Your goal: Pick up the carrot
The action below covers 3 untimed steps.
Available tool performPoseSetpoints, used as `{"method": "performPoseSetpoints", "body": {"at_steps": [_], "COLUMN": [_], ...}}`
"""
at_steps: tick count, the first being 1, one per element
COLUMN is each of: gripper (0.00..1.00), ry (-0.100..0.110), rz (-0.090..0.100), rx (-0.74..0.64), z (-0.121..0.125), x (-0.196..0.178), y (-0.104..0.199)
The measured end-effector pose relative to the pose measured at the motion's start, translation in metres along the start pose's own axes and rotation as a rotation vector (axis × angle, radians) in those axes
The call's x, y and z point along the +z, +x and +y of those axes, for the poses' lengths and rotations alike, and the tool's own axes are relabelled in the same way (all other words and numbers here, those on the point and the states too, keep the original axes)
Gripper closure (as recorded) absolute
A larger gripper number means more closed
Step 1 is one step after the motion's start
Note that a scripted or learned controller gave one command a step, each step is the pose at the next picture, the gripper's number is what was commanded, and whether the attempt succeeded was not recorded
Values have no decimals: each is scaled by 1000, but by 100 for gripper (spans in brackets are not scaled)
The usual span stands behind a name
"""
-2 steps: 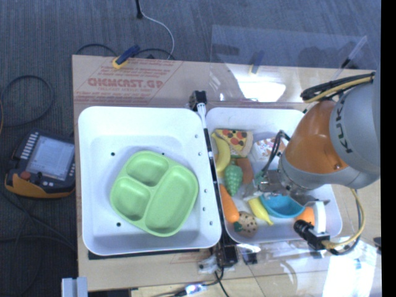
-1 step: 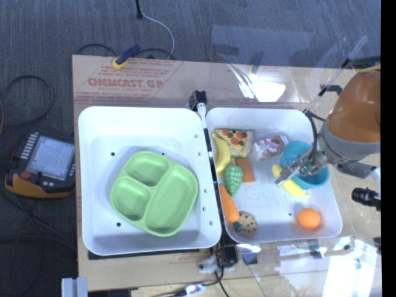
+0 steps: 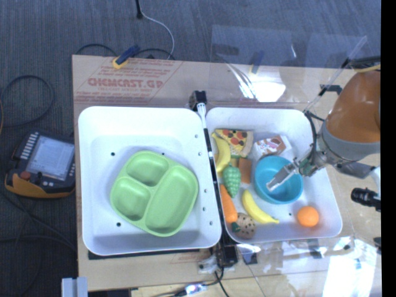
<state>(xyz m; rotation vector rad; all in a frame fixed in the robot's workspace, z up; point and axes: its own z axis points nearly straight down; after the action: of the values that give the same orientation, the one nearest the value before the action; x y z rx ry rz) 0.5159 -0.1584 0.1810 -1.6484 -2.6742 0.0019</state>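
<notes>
— Carrot (image 3: 229, 207) lies against the right bin's (image 3: 326, 228) dividing wall, well left of the gripper (image 3: 279, 179), wedged below green grapes (image 3: 232, 179) beside a banana (image 3: 258, 208).

— And the gripper?

— Poised over the blue bowl (image 3: 286, 190), fingers apart, gripping nothing. Crowding likely explains a high approach.

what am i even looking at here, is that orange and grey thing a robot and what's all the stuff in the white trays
Yes. On the right is a robot arm, grey with an orange band, filmed by one camera looking down at a slant. Its end effector hangs over a blue bowl in the right bin; nothing shows between its fingers. That bin also has toy food: the carrot it should pick up, two bananas, green grapes, a pizza slice, an orange and a cookie. The left bin holds a green divided plate.
</notes>
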Motion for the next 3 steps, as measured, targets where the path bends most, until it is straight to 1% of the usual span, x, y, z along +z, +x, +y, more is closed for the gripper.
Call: {"method": "performPoseSetpoints", "body": {"at_steps": [1, 2, 3], "gripper": [0, 0, 0], "ry": [0, -10, -10], "rz": [2, -8, -28], "rx": [-267, -389, -848], "z": [-40, -52, -48], "x": [51, 89, 88], "y": [-8, -45, -43]}}
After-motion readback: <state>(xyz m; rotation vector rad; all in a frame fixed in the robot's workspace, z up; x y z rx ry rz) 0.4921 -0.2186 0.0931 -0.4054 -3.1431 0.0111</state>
